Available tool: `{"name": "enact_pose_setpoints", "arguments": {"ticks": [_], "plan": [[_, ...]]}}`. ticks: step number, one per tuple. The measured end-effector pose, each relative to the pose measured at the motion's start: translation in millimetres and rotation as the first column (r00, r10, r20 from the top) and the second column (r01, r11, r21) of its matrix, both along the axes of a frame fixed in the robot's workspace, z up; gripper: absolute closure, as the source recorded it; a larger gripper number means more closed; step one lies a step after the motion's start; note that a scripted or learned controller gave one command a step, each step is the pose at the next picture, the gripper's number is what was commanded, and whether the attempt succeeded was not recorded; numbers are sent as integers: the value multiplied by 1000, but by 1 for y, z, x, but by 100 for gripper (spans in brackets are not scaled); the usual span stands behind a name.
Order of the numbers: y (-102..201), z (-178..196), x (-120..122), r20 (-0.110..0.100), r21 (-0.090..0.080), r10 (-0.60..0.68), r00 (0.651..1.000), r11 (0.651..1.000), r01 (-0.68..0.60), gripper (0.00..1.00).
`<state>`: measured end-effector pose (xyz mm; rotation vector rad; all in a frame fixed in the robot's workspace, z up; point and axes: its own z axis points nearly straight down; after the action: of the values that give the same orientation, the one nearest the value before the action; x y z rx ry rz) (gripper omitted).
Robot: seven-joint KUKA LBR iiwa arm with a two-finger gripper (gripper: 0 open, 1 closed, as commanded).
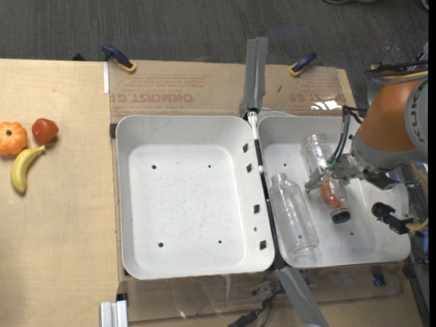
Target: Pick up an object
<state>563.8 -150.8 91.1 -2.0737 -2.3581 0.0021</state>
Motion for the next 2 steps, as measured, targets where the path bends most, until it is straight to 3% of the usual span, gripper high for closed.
{"name": "enact_pose_setpoints", "arguments": {"ticks": [1,2], "plan": [[-1,10,0,1,0,-3,1000,1000,3,100],[-1,10,1,1,-1,-3,1000,1000,3,0]]}}
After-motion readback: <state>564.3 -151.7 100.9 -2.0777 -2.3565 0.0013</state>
